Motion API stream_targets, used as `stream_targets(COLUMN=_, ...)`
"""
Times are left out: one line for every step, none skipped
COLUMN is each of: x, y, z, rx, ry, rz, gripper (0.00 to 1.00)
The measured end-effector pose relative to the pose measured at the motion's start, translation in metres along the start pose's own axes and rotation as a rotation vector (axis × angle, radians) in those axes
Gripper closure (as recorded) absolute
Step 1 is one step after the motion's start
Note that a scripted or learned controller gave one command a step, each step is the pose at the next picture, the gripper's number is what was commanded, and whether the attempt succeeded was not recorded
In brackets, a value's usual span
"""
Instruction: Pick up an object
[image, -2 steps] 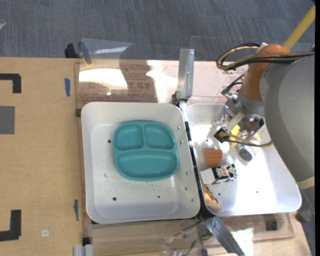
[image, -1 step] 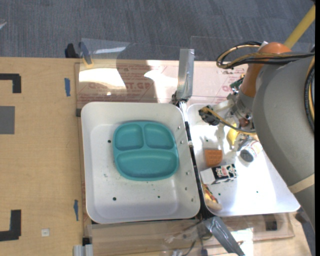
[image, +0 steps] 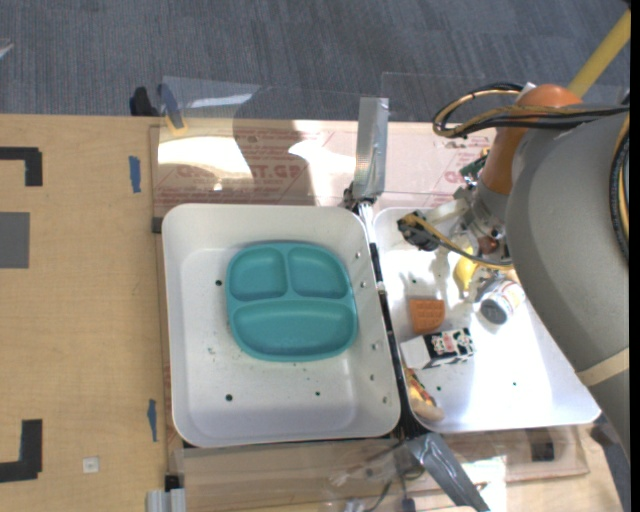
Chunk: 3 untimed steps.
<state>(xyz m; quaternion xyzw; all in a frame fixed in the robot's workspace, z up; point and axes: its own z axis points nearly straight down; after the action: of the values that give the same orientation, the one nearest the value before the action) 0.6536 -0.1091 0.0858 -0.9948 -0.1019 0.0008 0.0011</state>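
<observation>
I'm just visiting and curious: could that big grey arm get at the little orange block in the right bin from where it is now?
Probably yes. The orange block lies uncovered in the right bin, with the gripper just beside it. Small objects crowd close around, so a clean grab looks less certain.

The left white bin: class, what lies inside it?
Inside the left white bin lies a teal divided plate, flat, with three compartments. The bin floor under the plate is covered.

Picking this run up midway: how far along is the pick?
Done: the arm has reached over the right bin. In hand: nothing visibly gripped; the gripper is hidden among clutter. Left: the orange block and other items lie in that bin; the teal tray sits in the left bin.
</observation>
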Motion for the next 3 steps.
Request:
stream_targets(x=0.0000, y=0.0000, z=0.0000, rx=0.000, ry=0.000, rz=0.000, gripper=0.00)
stream_targets(x=0.0000, y=0.0000, z=0.0000, rx=0.000, ry=0.000, rz=0.000, gripper=0.00)
stream_targets(x=0.0000, y=0.0000, z=0.0000, rx=0.000, ry=0.000, rz=0.000, gripper=0.00)
